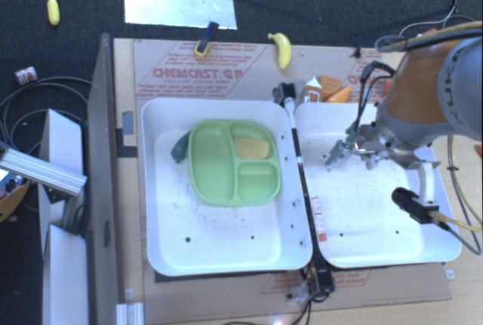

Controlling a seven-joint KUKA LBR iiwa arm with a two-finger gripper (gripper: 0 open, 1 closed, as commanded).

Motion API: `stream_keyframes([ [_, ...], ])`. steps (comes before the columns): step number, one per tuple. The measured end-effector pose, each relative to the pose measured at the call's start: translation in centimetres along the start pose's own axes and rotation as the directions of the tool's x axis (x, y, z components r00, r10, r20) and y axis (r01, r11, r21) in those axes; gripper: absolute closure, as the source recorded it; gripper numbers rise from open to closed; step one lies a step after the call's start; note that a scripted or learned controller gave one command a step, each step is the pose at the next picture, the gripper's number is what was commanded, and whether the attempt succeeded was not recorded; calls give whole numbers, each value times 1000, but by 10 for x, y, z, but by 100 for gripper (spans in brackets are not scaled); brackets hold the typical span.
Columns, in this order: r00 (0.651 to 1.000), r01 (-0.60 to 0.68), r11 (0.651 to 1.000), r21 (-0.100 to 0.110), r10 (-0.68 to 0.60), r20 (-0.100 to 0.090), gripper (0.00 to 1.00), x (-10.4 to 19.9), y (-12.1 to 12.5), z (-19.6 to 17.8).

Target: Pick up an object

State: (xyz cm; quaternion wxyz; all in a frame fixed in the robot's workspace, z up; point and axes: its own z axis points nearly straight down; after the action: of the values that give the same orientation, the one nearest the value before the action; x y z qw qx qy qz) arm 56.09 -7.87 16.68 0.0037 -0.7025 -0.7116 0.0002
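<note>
Your gripper [341,154] hangs over the right bin [377,240], fingers spread a little and nothing between them, so the pick is not yet made. No object lies right under the fingertips that you can make out. Across the divider to its left, in the left bin [166,233], a green divided tray [230,184] holds a yellow piece [253,147], with a dark green object [179,148] just beyond it. You still have the reach, the closing and the lift ahead.
</note>
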Motion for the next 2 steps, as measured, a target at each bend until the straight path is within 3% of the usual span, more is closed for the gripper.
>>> stream_keyframes([
  [1,1000,-7,1000,-13,7,8,0,-47,96,80],
  [2,1000,-6,1000,-6,6,5,0,-28,89,82],
])
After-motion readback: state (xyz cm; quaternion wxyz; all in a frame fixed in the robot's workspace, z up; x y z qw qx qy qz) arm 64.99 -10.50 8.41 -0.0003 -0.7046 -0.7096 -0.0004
